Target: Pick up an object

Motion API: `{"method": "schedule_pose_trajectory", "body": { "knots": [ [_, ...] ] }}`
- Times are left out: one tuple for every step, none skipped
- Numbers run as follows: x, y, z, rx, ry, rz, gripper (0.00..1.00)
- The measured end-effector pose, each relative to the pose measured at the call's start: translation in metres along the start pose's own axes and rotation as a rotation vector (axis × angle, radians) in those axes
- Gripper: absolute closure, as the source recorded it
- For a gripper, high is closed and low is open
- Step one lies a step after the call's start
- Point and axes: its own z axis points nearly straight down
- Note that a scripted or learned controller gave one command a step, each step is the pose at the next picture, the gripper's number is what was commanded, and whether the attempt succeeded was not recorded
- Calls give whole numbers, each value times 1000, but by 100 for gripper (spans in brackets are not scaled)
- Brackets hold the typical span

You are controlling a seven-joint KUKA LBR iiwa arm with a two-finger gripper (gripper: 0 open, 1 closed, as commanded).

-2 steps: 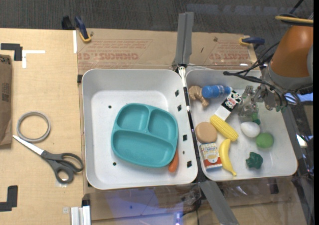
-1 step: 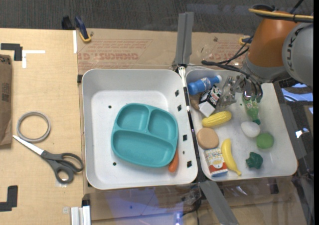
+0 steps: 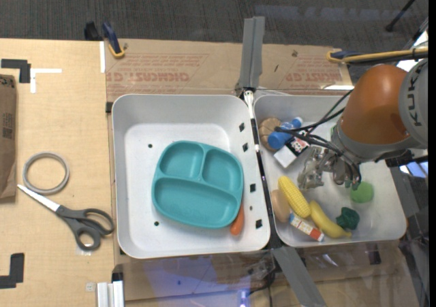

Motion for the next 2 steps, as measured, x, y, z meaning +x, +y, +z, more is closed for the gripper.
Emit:
{"method": "schedule_pose_trajectory", "body": {
  "knots": [
    [-55, 0, 0, 0, -2, 12, 0],
    [-112, -50, -1, 0, -4, 41, 0]
  ]
}}
